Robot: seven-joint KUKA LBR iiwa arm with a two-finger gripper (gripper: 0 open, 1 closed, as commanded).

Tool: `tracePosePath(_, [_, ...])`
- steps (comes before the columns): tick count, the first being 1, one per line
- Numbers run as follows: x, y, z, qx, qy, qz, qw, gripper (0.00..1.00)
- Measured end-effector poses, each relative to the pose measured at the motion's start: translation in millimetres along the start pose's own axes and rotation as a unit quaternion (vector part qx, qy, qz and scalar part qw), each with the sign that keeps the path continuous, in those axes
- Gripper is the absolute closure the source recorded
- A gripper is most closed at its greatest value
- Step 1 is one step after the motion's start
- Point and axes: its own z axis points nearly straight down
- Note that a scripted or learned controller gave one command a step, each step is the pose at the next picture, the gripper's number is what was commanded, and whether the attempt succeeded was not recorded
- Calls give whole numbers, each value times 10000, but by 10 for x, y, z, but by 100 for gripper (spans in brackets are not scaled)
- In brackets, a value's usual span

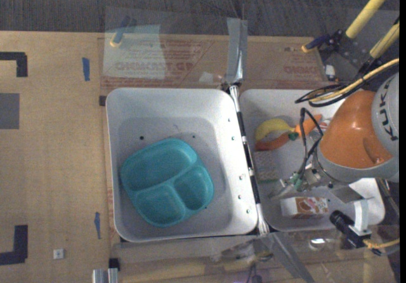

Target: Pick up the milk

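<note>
Over the right bin (269, 105), the grey arm (363, 139) reaches in from the right, its orange band bulking above the wrist and its gripper (303, 179) pointing down among cables near the bin's front half; whether that tool is wide or narrow I cannot tell. In the left bin (127, 110) lies a teal divided plate (166, 181), tilted slightly, well apart from the arm. The milk (306, 205), a small carton, lies on its side by the right bin's front wall, just below the gripper, and a yellow banana (273, 129) with a small orange item beside it rests toward the back.
</note>
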Motion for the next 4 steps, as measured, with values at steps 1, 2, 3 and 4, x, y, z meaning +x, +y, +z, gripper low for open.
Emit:
tracePosePath(1, [-874,-209,-440,19,11,-566,9984,0])
tracePosePath(2, [-519,-138,-2,-31,-21,-2218,9751,0])
tracePosePath(3, [-872,-263,-1351,3,7,-3362,9418,0])
tracePosePath(4, [-678,-157,-332,-38,-60,-4677,8839,0])
